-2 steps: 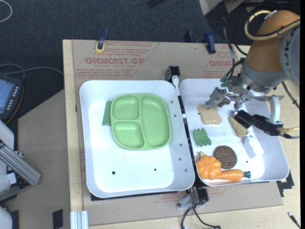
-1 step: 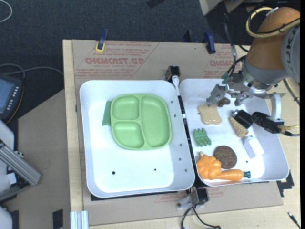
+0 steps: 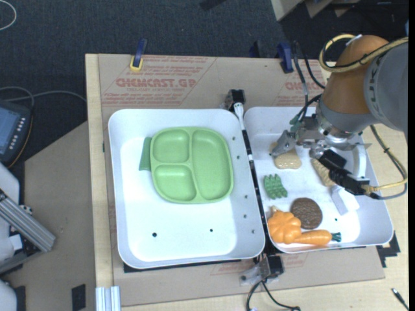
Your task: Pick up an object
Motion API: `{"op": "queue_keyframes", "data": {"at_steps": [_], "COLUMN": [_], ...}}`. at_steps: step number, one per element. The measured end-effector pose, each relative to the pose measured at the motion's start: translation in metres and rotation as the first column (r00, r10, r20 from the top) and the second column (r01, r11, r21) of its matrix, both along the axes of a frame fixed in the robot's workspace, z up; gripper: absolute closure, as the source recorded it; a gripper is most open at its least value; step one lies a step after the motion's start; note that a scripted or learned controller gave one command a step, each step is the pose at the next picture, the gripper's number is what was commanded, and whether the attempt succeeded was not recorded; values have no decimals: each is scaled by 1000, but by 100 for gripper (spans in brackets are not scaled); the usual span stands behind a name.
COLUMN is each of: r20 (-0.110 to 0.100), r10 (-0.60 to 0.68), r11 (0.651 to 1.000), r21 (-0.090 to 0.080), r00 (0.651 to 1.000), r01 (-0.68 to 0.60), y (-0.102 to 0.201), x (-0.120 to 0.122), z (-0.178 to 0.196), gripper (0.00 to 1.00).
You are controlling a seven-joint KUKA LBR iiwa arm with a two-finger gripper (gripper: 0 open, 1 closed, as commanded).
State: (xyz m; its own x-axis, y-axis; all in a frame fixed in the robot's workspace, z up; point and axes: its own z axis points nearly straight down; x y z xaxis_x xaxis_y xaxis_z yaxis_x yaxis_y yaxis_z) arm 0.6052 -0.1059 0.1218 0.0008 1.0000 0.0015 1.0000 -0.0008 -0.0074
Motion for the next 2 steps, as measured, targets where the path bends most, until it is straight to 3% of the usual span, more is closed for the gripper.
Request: {"op": "queue_keyframes", "data": {"at_steps": [1,2], "r20": [2,9], "r10": [1,0], "r11": [1000,1000], "r21": [0,-1], "r00": [1000,1000], "r01": [-1,0], "y": [1,0], "x": [-1,1], "z": [-40,-26], "gripper": [0,100]}}
